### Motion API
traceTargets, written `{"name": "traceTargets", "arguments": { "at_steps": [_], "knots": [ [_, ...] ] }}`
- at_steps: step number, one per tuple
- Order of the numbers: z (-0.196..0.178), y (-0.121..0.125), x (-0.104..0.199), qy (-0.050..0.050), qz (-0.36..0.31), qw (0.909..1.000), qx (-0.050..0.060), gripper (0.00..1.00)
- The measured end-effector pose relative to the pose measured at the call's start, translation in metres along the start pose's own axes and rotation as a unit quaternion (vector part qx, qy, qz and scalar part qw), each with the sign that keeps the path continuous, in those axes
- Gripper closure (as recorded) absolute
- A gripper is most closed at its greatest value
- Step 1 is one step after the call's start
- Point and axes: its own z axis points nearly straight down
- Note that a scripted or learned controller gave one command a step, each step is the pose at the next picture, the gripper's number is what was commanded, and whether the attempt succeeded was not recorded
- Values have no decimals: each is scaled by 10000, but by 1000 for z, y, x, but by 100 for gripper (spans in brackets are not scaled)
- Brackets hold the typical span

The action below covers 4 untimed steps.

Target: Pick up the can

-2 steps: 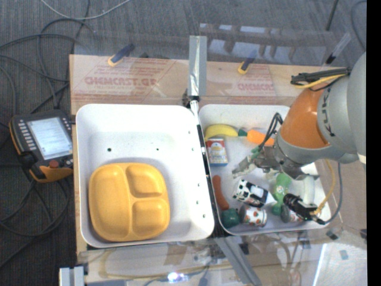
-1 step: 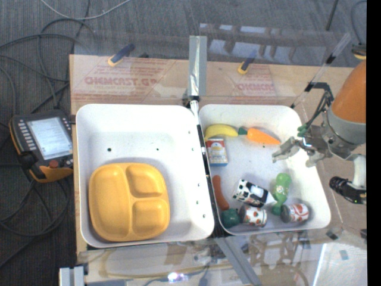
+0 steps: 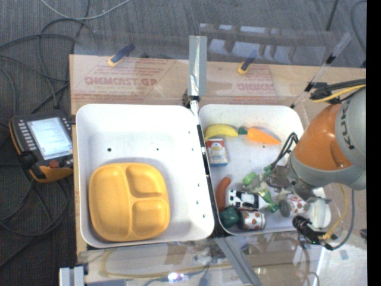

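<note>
Protective film (image 3: 119,81) on bench board: reversed "CHEMCAST GP" print, repeated at right (image 3: 253,87). Can label unreadable.

We see the can (image 3: 216,151) standing clear in the right bin (image 3: 286,113), only the banana (image 3: 220,131) close behind; toys crowd the near corner under the arm (image 3: 327,148)

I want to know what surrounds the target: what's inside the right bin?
The right bin holds a banana, carrot, upright can, sausage and small toys. The arm covers its right side.
</note>
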Motion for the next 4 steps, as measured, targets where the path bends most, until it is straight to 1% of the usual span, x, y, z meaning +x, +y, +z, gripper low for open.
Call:
{"name": "traceTargets", "arguments": {
  "at_steps": [1,2,3,4],
  "knots": [
    [1,1,11,-34,706,9975,-66,0],
    [-8,1,12,-22,705,9975,-52,100],
    [-17,0,21,-12,164,9999,45,100],
    [-17,0,21,-8,160,9999,45,0]
  ]
}}
